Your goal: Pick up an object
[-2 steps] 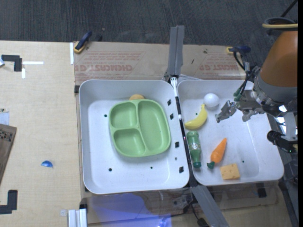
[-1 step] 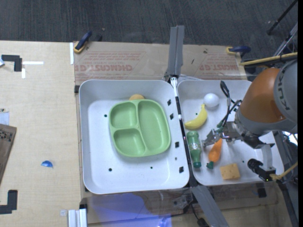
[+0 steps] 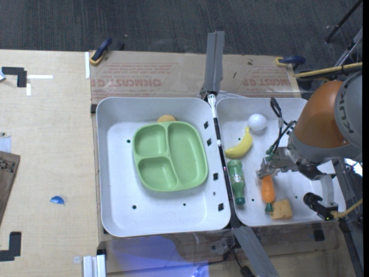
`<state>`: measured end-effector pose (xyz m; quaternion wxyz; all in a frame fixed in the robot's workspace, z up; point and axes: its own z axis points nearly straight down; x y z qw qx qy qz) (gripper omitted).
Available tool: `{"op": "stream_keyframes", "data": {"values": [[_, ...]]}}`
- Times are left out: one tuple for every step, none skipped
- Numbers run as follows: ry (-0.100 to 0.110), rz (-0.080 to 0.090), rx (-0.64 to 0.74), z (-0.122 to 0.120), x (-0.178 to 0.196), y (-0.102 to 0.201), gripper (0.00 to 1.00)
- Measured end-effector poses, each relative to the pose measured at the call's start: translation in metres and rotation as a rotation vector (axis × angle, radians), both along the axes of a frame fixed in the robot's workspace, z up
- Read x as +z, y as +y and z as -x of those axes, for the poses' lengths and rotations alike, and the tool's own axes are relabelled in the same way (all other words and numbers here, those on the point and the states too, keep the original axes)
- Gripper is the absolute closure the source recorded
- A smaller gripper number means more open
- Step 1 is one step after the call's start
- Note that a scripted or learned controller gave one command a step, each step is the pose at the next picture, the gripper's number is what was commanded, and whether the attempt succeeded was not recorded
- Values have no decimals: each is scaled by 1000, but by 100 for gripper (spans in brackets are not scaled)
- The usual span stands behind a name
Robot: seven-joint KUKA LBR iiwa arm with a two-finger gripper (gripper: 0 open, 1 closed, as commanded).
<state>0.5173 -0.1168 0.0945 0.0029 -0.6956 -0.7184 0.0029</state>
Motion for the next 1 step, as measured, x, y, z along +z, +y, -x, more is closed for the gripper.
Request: {"op": "stream_keyframes", "data": {"values": [[-2, 1, -79, -31, 93, 31, 100]]}}
